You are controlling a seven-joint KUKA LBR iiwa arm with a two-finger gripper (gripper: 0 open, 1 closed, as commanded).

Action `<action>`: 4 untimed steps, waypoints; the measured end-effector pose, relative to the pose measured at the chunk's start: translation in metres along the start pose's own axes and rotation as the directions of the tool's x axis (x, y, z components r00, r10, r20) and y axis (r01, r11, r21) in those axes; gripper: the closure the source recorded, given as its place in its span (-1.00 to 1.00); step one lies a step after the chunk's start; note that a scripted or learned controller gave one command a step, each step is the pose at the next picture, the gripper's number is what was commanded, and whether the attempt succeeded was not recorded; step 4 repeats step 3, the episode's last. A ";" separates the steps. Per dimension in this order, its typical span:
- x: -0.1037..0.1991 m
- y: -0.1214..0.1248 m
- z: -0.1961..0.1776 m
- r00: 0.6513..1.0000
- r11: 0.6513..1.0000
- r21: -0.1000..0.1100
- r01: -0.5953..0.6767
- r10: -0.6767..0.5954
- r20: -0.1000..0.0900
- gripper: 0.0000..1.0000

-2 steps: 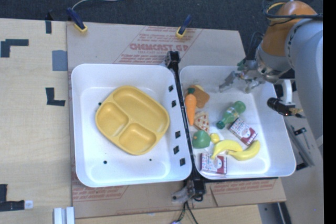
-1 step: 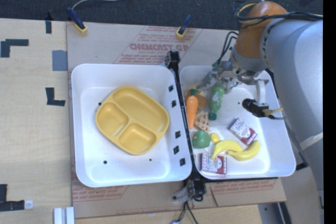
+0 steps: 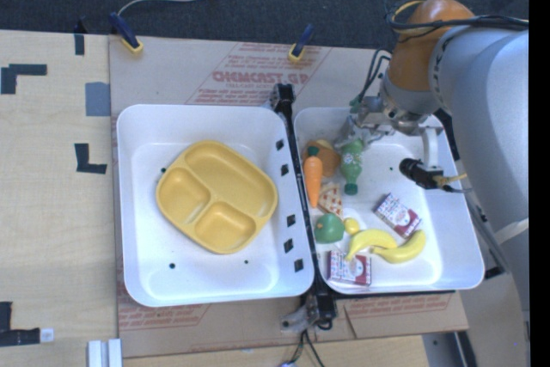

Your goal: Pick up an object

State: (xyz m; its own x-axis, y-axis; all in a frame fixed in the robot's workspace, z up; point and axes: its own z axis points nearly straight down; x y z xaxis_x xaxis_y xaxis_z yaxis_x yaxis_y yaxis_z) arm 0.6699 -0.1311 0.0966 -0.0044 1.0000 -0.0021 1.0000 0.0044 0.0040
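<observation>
My gripper (image 3: 359, 131) hangs low over the back left part of the right bin (image 3: 447, 271), under the orange wrist band (image 3: 421, 47). Just below it a green bottle (image 3: 351, 166) lies in the bin, its top close to the gripper; whether they touch is unclear. An orange carrot (image 3: 314, 176) lies to the bottle's left, with a brownish item (image 3: 325, 152) between them. Nearer the front are a green fruit (image 3: 327, 228), a banana (image 3: 391, 245), a red and white carton (image 3: 397, 215) and a red and white box (image 3: 351, 269).
The left bin (image 3: 137, 185) holds a yellow divided plate (image 3: 216, 195). A black divider with clips (image 3: 290, 176) runs between the bins. The arm's grey body (image 3: 498, 125) covers the right bin's right side. A small speckled piece (image 3: 331, 202) lies by the carrot.
</observation>
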 end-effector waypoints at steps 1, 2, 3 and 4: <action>0.097 -0.001 -0.088 1.000 1.000 0.004 -0.001 0.001 -0.003 1.00; 0.067 0.000 -0.210 1.000 1.000 0.002 -0.004 0.004 0.000 1.00; 0.139 -0.002 -0.086 1.000 1.000 0.009 -0.002 0.002 -0.003 1.00; 0.139 -0.002 -0.086 1.000 1.000 0.009 -0.002 0.002 -0.003 1.00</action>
